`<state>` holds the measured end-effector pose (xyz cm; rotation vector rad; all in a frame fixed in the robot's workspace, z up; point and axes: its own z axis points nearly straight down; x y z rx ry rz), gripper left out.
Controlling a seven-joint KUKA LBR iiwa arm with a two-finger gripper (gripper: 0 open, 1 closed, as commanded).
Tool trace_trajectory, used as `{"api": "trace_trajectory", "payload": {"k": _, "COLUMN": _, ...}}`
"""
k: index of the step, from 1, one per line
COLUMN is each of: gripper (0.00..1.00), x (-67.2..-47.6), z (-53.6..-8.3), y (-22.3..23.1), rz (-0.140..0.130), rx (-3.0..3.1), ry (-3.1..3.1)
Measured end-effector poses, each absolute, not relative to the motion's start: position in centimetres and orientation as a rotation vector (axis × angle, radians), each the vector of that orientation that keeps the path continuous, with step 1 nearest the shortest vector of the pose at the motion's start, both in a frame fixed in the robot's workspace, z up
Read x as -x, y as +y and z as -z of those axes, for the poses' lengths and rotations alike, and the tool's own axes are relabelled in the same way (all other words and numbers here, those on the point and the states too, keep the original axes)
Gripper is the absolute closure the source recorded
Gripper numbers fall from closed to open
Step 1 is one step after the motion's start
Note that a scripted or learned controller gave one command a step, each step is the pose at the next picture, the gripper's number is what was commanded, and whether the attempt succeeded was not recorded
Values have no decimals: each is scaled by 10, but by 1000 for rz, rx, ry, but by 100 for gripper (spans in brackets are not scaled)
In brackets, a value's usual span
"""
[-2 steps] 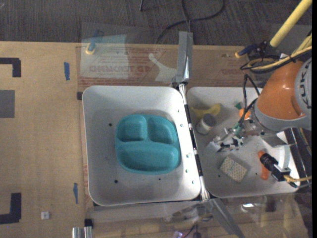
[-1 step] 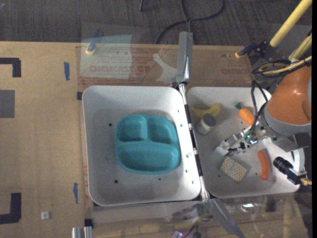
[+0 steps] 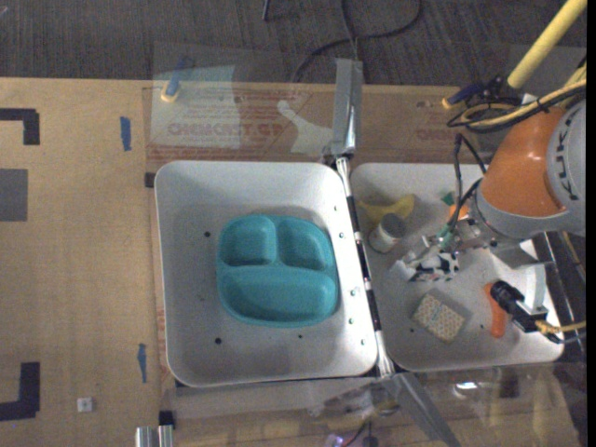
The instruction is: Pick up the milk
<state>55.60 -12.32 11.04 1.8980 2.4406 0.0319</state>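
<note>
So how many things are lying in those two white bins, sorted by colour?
Teal: 1, the divided plate
Yellow: 1, the yellow piece
Grey: 1, the small cup
Tan: 1, the checked square
Orange: 1, the orange item
Black-and-white: 1, the small carton
Total: 6

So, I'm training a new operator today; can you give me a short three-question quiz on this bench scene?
1. True or false: the teal divided plate lies in the left bin.
2. Which bin is the gripper over? A) left B) right
3. Fill in: the square tan sponge lies in the ____ bin, nearer the camera than the gripper.

Key: 1 true. 2 B, the right bin. 3 right.
</note>
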Motion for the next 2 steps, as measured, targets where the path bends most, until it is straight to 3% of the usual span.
{"api": "trace_trajectory", "payload": {"k": 1, "gripper": 0, "x": -569, "z": -110, "y": -118, "rz": -43, "rx": -2220, "ry": 2171}}
{"api": "trace_trajectory", "payload": {"k": 2, "gripper": 0, "x": -542, "z": -110, "y": -117, "rz": -66, "rx": -2217, "ry": 2147}}
